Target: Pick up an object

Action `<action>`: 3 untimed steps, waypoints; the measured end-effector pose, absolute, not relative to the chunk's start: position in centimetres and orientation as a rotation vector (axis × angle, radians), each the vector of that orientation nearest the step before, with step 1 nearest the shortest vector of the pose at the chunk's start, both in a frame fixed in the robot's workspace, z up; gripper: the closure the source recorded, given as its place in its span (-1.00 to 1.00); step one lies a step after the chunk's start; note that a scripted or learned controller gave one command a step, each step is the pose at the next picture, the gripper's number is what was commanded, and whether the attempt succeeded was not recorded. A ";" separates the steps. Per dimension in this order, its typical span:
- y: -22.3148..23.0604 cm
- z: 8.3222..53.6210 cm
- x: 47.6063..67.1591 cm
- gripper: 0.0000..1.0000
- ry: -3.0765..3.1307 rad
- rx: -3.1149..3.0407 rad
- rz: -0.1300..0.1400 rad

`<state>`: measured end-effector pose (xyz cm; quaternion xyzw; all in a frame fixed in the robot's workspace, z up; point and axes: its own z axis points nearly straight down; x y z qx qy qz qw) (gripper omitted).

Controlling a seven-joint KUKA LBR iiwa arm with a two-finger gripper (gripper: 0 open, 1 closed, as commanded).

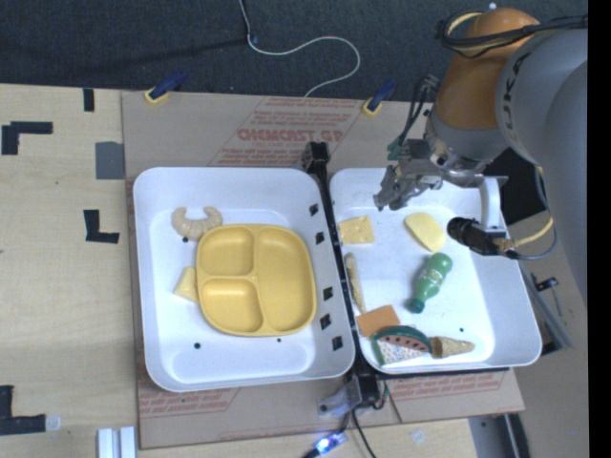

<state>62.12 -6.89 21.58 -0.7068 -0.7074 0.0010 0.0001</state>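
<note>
My fingers (389, 197) hang over the upper left of the right bin (506, 351); spread or pressed together, I cannot tell. Nothing is between them. Cheese slice (356, 230) lies just below them. Yellow lemon-like piece (425, 231) to the right, green bottle (430, 281) below that. Left bin (153, 256): yellow divided plate (256, 280), croissant (195, 221) at its upper left.

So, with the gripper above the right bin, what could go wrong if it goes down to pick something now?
The gripper hangs over bare floor of the right bin, between the pale yellow wedge and the yellow piece, so a straight descent may close on nothing. It is also near the divider between the bins and might clip it. The green bottle lies on its side and could roll away if nudged.
</note>
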 end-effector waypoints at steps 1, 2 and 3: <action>-5.4 22.4 62.9 1.00 -2.224 -2.219 0.000; -6.7 23.3 63.0 1.00 -2.222 -2.220 0.001; -6.6 22.0 63.4 1.00 -2.223 -2.218 0.005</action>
